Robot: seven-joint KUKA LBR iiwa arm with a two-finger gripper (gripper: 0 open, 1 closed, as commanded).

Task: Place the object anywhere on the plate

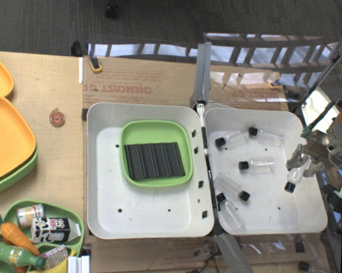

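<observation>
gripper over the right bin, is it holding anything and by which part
The gripper appears to hold a clear vial by its upper end, black cap hanging down.

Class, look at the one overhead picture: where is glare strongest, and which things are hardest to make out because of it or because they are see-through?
Camera view: the brightest glare sits at the right edge by the gripper, washing out detail there; the clear vials almost melt into the right bin, only their black caps standing out; the green plate and its dark ridged pad are evenly lit and sharp.

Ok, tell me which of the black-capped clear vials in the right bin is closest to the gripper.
The vial at the bin's right side, directly below the gripper, cap pointing down-left. The other vials lie further left, toward the middle and left of the right bin.
</observation>
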